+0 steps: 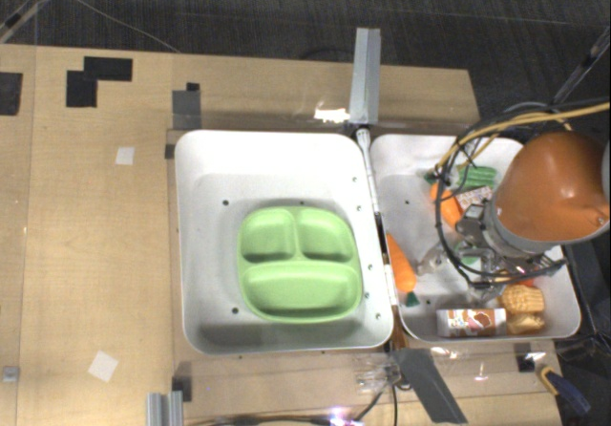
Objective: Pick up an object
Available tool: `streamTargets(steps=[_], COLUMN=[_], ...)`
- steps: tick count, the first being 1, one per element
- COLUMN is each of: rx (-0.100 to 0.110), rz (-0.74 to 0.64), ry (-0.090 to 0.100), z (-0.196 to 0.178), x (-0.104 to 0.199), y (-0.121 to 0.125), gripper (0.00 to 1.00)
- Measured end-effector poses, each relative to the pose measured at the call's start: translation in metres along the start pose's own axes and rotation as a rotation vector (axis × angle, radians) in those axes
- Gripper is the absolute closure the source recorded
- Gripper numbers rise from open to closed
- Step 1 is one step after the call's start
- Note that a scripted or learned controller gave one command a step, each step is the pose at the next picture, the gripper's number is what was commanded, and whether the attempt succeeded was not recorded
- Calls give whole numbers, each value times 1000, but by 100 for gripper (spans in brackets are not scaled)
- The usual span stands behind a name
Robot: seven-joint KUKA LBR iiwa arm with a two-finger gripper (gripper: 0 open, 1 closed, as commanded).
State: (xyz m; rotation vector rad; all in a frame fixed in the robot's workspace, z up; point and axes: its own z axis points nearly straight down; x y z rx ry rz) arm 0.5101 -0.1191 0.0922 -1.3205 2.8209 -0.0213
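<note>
The right bin (412,159) holds several small items. An orange carrot (401,266) lies along its left wall, and a second orange piece (449,210) shows beside a green item (477,175) further back. A small white and red packet (471,321) rests at the front wall, with a tan waffle-like piece (523,307) to its right. The arm's orange band and grey wrist (554,190) hang low over the bin's middle and hide what is under them. The gripper (487,271) points down into the bin among black cables.
The left bin (200,185) holds a green divided plate (298,262) near its middle. A grey metal post (365,75) stands behind the gap between the bins. Wooden bench surface spreads out to the left.
</note>
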Motion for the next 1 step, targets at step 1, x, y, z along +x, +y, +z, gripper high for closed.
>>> streamTargets(steps=[1], rx=[16], rz=[44], ry=[-5], z=[-2], x=[-9], y=[14], gripper=[0])
